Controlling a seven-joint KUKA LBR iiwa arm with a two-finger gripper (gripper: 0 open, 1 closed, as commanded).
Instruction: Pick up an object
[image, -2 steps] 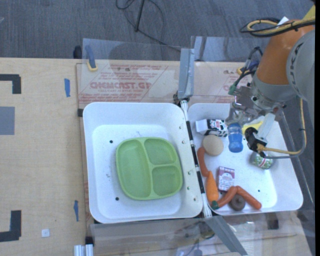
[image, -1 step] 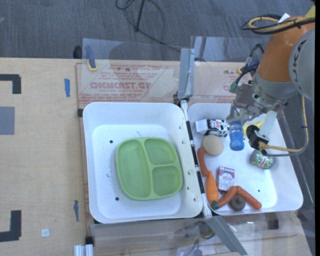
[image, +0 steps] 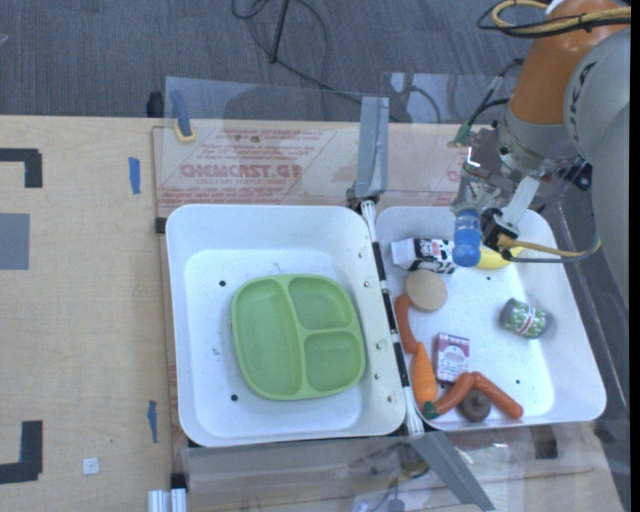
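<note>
My gripper (image: 468, 205) hangs over the back of the right bin (image: 570, 390), reaching in from the upper right. Directly below it is a blue bottle (image: 466, 243), upright and close to the gripper; whether it is gripped cannot be made out. A black-and-white cow toy (image: 432, 253) and a small white box (image: 403, 250) lie just left of the bottle. A yellow piece (image: 489, 259) lies to its right.
The right bin also holds a tan round item (image: 426, 292), a green can (image: 524, 318), a maroon carton (image: 452, 357), carrots (image: 424, 375) and a brown ring (image: 476, 405). A green divided plate (image: 298, 335) lies in the left bin (image: 200, 250).
</note>
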